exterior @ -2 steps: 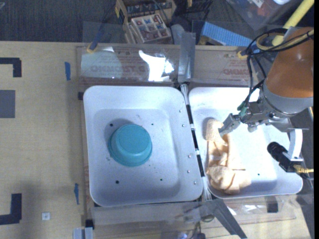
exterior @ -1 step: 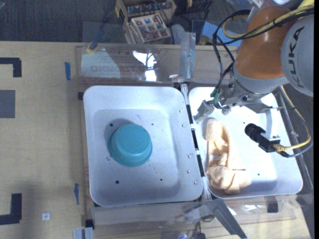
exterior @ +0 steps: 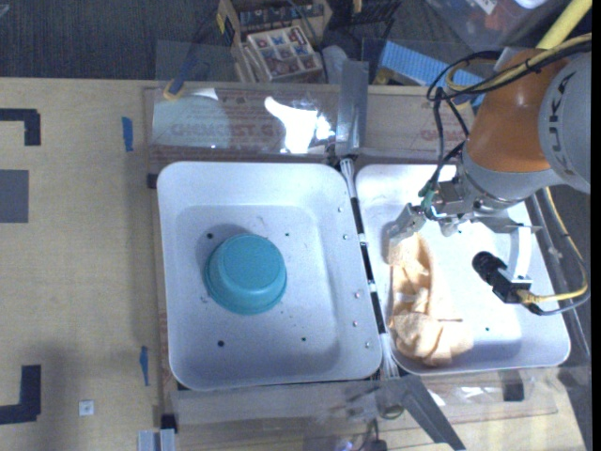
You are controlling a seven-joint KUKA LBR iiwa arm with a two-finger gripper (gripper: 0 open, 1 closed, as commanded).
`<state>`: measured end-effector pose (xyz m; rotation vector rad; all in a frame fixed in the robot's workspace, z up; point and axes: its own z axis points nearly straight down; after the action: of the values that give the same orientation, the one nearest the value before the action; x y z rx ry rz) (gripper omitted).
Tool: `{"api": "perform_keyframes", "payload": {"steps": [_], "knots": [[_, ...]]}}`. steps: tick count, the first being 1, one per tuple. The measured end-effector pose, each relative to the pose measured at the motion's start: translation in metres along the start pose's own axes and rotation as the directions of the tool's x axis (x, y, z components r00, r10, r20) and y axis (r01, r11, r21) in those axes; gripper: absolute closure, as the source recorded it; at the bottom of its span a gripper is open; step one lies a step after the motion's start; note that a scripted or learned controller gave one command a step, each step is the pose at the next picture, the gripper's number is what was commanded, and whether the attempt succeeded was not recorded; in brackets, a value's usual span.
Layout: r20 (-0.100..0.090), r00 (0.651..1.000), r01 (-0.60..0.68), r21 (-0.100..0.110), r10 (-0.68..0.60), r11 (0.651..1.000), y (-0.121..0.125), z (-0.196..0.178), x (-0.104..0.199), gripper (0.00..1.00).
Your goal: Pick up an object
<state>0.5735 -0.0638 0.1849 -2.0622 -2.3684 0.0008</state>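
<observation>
A pale orange, crumpled cloth-like object (exterior: 419, 299) lies along the left side of the right bin (exterior: 535, 346), stretching from its middle to its near edge. My gripper (exterior: 408, 231) is low over the right bin, right at the far end of that object and seemingly touching it. Whether the object is gripped cannot be seen. A round blue bowl (exterior: 246, 272) rests upside down in the middle of the left bin (exterior: 188, 195).
The rim between the two bins (exterior: 362, 252) runs just left of the gripper. The arm's orange band (exterior: 512, 130) hangs over the far right of the right bin. Boxes and clutter (exterior: 282, 36) stand beyond the bins' far edge.
</observation>
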Motion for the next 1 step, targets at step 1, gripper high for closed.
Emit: {"api": "perform_keyframes", "payload": {"steps": [1], "knots": [[0.0, 0.996, 0.091, 0.0, -0.091, 0.996, -0.0271, 0.064, -0.0306, 0.0]]}}
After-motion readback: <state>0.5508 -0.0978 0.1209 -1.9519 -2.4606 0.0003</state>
